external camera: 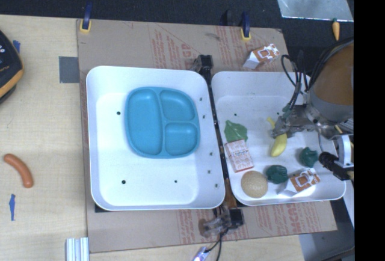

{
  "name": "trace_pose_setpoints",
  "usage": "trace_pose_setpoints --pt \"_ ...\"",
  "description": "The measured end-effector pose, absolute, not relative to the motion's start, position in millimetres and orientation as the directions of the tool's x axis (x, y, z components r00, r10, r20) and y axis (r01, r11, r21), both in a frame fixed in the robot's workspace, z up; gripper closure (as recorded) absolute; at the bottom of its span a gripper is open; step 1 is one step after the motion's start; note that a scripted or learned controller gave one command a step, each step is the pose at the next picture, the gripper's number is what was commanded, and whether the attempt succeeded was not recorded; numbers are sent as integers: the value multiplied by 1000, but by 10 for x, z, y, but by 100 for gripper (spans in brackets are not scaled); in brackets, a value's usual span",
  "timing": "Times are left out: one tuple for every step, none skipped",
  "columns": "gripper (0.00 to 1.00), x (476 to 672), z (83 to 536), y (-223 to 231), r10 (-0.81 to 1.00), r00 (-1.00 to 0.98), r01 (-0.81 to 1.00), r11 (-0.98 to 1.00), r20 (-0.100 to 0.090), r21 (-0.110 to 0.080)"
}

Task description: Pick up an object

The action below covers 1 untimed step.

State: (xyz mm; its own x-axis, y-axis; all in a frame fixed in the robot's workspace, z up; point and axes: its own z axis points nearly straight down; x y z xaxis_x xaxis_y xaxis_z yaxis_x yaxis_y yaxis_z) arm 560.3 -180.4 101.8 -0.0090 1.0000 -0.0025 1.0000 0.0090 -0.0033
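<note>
Yellow banana-shaped piece [278, 145] lies in the right bin [252, 88], toward its right half, tilted a little off upright. The hand [287, 126] sits just above and beside its upper end — I can't make out from here whether the fingers are spread or closed, or whether they touch the piece. Nothing visibly between them.

Around it in the same bin I log: a green leafy piece [235, 131] to the left, a small red-and-white packet [239, 155] below that, a tan round ball [254, 184] near the front wall, a dark green lump [277, 173] beside the ball, a small orange-and-white carton [303, 180] at the front right, and another dark green piece [309, 156] above the carton.

The grey arm [334, 82] comes in from the right over the bin's edge, cables looping off it.

Left bin [105, 187] holds a blue divided plate [162, 121] — three compartments, lying flat.

On the counter [42, 109] outside the bins: a second small carton [263, 56] behind the right bin, a toy sausage [19, 169] far left.
</note>
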Motion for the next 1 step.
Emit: trace_pose_setpoints --pt "100 5632 1921 -682 1000 -6 1000 6 0 -3"
